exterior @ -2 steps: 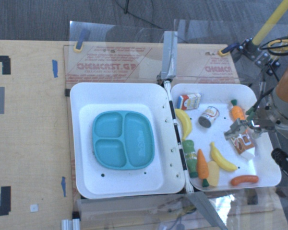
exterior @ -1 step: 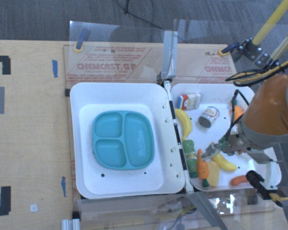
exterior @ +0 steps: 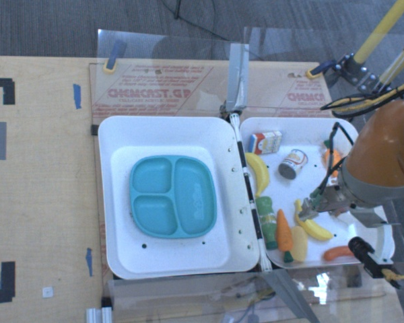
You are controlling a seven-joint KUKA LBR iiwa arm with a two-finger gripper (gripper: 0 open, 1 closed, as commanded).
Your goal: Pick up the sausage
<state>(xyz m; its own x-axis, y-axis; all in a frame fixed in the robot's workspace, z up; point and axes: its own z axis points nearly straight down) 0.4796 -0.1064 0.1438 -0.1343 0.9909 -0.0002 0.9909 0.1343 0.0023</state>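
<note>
Wooden desk [exterior: 40, 180] under both bins, grey floor behind. I take the right bin [exterior: 310, 122] as my landmark. Left of it sits the other bin [exterior: 114, 140] with a teal divided plate [exterior: 173, 196], nothing to do with this pick.

Sausage [exterior: 337, 253]: reddish, short, lying flat at the right bin's near edge toward its right corner, clear of the wall, so I judge it reachable from above. A small yellow banana [exterior: 315, 229] lies just beside it toward the bin's middle; a carrot [exterior: 283, 226] and a pale yellow piece [exterior: 299, 243] sit further toward the bin's left side. A bigger banana [exterior: 259, 172] runs along the bin's left wall, a small carton [exterior: 265, 142] and a tin [exterior: 292, 163] are at the far side.

Claw [exterior: 308, 208] hangs over the bin's middle-right, above the small banana's end, not over the sausage. Arm comes in from the right, so the wrist shadows that corner. Fingers' spread: I can't tell, too small and dark. Nothing visibly gripped.

Judgement: approach stage, claw needs to shift toward the near-right corner. Risk: nudging the banana instead.
</note>
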